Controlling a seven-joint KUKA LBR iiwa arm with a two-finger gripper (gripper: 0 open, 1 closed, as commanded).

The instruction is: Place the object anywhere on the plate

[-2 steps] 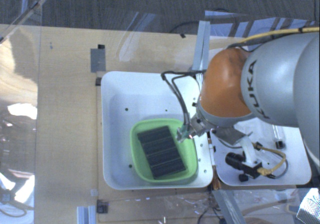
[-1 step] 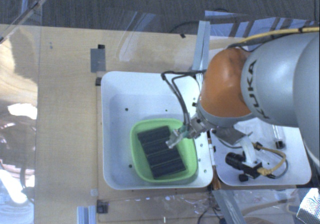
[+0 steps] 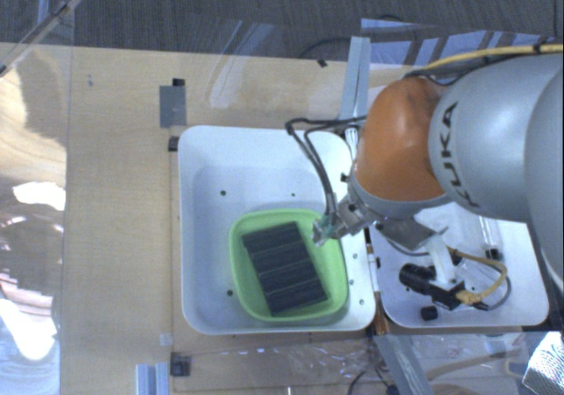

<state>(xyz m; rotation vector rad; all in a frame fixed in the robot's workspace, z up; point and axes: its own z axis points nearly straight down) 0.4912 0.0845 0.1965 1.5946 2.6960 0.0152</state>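
Block [image 3: 284, 267], dark and ridged, lies flat on green plate [image 3: 243, 239], its long side slanted from upper left to lower right. It covers most of the plate's middle, and green rim shows all round it. Plate sits in left bin [image 3: 201, 208], toward the bin's near right corner, right rim close to the bin wall. Remaining floor of left bin is white with a few small dark specks.

Pincer [image 3: 322, 233] is at the plate's upper right rim, just beside the block's upper right corner. Contact with block or plate cannot be judged from this angle. Open or closed: cannot tell, as the tip is small and partly tucked under the wrist.

Arm [image 3: 498, 142] comes in from the right. Orange band [image 3: 401, 151] hangs over the divide between the bins, and the grey body covers much of right bin [image 3: 527, 292]. Both bins rest on a pale wooden tabletop [image 3: 115, 208].
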